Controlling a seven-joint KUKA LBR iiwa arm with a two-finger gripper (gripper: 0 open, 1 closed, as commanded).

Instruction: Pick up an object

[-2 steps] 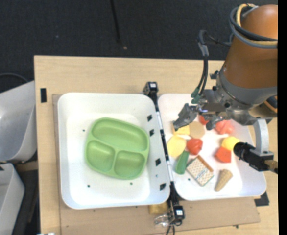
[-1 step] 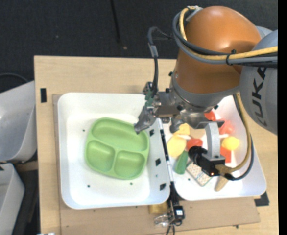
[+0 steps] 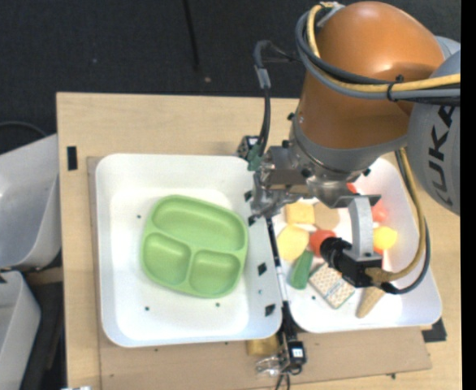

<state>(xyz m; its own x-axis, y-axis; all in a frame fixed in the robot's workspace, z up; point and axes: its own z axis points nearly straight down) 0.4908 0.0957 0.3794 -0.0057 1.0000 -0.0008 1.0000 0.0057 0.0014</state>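
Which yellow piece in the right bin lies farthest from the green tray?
The bright yellow piece at the right of the right bin; the pale block and yellow lump sit leftward.

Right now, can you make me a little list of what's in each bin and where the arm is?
left bin: green tray, three sections
right bin: heap of small toys
toys seen: yellow block, red piece, green piece, speckled square, cone
arm: over the right bin, above the toys
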